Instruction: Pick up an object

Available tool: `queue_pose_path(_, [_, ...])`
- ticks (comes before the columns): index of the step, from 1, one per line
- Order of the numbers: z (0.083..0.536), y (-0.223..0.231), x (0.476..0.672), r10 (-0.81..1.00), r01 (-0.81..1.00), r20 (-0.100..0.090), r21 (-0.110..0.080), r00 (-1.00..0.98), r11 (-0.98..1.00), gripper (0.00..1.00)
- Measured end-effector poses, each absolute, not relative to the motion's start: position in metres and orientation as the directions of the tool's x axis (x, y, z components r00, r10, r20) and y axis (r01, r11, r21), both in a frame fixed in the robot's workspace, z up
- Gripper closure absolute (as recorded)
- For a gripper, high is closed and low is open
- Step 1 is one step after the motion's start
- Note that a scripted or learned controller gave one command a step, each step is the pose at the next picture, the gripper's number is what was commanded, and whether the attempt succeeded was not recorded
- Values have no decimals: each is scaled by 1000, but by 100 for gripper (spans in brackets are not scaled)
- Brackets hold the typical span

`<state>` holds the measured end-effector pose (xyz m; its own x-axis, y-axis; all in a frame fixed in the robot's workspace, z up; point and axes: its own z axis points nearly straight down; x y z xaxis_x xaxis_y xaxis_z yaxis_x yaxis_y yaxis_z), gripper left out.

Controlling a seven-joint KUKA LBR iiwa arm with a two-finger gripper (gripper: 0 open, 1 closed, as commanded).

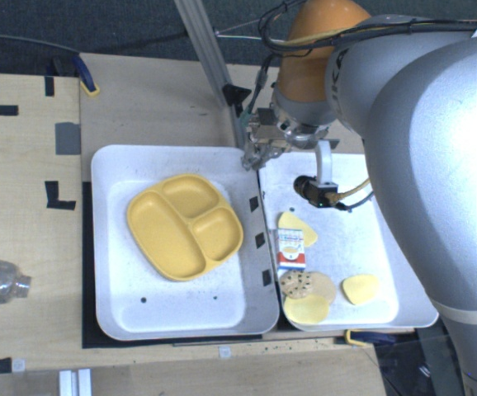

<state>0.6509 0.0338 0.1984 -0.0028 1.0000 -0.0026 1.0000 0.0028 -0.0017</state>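
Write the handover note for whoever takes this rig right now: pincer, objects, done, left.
Pincer: raised over the far end of the divide between the bins; nothing seen between its fingers.
Left bin: yellow divided tray.
Right bin: small carton, yellow piece, cookie-like disc, two more yellow pieces by the carton.
Done: no pick seen.
Left: descend on one object, grasp, lift.

A pale wooden bench (148, 106) fills most of the scene, marked with dark tape pieces (57, 195) and a grey patch (68, 137) on its left part. Beyond its far edge lies dark blue-grey floor (82, 11) crossed by a black cable (24, 44). A slanted metal rail (205, 48) rises from the bench. Light is even and soft.
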Motion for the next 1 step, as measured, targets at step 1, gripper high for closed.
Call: queue_pose_path(1, [187,64,576,1000,1000,0,-8,-3,3,100])
